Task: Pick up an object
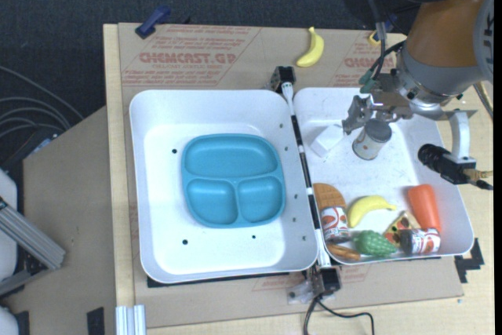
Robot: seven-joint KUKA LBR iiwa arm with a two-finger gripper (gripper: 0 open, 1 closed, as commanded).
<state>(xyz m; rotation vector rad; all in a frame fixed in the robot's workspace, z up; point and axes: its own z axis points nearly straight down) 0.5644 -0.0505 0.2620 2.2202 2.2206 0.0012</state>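
White bin [329, 102] floor is lying bare beneath my gripper [369, 139]; I cannot tell its opening. Toys [375, 225] are crowding the near wall below me, so I am hanging above them, holding nothing.

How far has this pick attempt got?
Nothing looks picked yet. The gripper hangs over the bare upper part of the right bin, apart from the toys. The yellow banana, orange carrot and green toy lie near its lower edge. Reaching, grasping and lifting remain.
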